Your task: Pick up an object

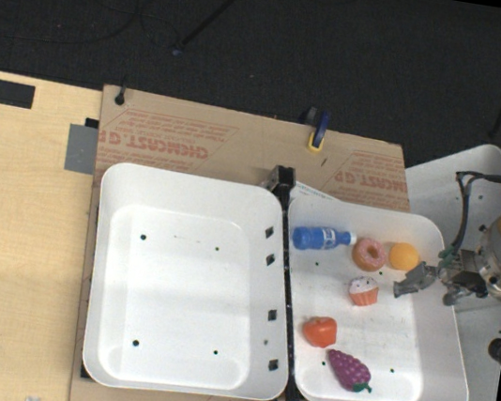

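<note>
The right bin (450,371) holds several toys: a blue bottle (322,239) lying on its side, a pink donut (370,254), an orange ball (403,257), a small cupcake (364,291), a red tomato (320,330) and purple grapes (349,369). My gripper (433,286) hovers at the bin's right side, just below and right of the orange ball. Its fingers are open with nothing between them. The cupcake lies to its left.
The left bin (114,220) sits beside the right one, with a black divider clamp (278,276) between them. Both rest on a cardboard sheet (203,144). A blue and yellow clamp (317,130) grips the cardboard's far edge.
</note>
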Robot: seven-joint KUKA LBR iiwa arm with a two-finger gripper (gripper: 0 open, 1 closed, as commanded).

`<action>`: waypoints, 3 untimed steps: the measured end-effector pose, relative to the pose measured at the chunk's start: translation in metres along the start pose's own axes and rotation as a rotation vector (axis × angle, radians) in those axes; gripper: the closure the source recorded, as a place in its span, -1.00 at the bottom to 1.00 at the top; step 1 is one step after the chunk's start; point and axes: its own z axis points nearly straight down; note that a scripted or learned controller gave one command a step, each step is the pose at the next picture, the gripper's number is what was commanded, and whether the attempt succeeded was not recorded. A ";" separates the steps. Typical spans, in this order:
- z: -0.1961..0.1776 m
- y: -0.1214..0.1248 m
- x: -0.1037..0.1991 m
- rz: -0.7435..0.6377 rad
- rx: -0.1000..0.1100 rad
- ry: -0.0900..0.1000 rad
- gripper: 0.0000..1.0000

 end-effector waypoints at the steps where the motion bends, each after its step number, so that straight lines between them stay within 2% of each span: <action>1: 0.116 -0.017 0.041 -0.001 0.001 0.000 -1.00; 2: 0.111 0.053 0.034 -0.002 -0.005 -0.001 -1.00; 3: 0.113 0.102 0.085 -0.004 0.003 0.001 -1.00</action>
